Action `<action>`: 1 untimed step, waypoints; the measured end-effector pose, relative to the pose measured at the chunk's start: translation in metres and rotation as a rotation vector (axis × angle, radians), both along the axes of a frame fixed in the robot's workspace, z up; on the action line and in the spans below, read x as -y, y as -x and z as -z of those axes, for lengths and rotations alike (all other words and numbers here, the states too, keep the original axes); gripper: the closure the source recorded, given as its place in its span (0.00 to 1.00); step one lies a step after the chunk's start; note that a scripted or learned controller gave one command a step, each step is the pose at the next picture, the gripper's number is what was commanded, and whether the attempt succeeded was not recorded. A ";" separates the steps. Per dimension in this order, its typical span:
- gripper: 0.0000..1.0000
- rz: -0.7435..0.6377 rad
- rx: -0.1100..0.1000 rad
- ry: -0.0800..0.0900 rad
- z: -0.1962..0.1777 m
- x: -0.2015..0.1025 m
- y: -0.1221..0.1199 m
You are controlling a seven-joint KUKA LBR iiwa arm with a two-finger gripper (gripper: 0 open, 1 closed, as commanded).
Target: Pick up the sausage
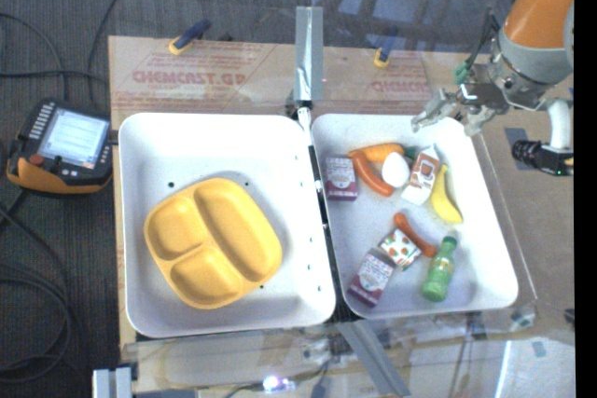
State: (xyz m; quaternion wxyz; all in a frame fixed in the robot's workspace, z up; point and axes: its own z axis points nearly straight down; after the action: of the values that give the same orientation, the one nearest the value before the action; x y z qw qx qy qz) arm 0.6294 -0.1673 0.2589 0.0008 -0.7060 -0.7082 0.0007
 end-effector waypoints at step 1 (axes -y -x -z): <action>0.00 0.062 0.024 0.008 0.134 -0.013 0.004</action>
State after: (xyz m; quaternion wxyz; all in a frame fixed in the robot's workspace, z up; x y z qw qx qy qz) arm 0.6259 -0.1546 0.1249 -0.0105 -0.7275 -0.6860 -0.0048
